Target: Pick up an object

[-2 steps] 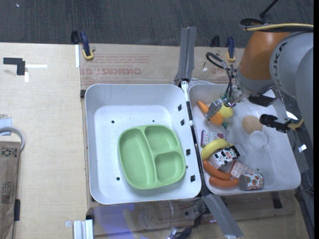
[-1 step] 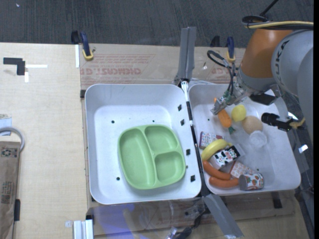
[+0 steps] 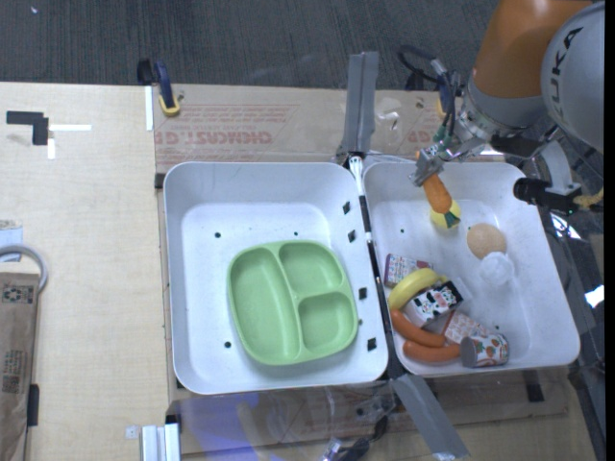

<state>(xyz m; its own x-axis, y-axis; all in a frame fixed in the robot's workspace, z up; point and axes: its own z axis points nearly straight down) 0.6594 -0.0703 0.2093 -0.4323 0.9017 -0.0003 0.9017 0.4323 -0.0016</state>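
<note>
Here claw (image 3: 430, 169) pinches orange carrot (image 3: 438, 194), yellow-green end hanging low over right bin (image 3: 538, 286).

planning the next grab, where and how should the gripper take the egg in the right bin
Grip the egg across its rounded middle, coming straight down from above. It lies apart from the other items on the bin floor, so fingers likely fit on either side.

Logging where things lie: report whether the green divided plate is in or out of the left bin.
In. The green three-compartment plastic plate lies flat on the left white bin's floor.
</note>
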